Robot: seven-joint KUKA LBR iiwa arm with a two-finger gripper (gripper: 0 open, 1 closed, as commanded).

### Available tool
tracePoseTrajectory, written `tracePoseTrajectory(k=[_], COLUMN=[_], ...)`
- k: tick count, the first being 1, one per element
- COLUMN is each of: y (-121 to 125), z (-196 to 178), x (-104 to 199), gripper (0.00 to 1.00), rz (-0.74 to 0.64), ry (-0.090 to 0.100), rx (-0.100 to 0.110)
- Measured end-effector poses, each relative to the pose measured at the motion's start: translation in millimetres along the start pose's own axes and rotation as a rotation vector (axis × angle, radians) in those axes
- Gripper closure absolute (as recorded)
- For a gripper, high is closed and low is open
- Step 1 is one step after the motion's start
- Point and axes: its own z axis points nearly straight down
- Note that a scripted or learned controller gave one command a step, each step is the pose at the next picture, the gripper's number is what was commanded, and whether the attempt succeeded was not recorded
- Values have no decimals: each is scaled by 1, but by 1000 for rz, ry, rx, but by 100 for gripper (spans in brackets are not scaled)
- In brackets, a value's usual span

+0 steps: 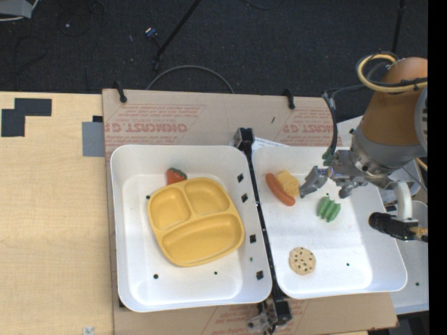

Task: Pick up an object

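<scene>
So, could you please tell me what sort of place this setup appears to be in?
Probably a robotics lab bench: a robot arm reaches over two white bins of toy food, such as a cookie, with cables trailing across dark carpet behind.

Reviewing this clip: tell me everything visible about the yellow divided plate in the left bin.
The yellow divided plate looks like matte plastic, rounded-rectangular, with three compartments: two small ones toward the far side and one long one nearer the camera, all holding nothing visible. It lies flat, right side up and turned at a slant on the floor of the left bin. A small red-orange toy with a green top sits against its far-left rim.
</scene>
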Motion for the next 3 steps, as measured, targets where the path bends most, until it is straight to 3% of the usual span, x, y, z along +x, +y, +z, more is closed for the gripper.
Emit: tracePoseTrajectory(k=[1,3], y=[2,-8], z=[-7,89], x=[0,-9], gripper=[0,0], rz=[-2,-1], ry=[-2,-1], rx=[-12,-8])
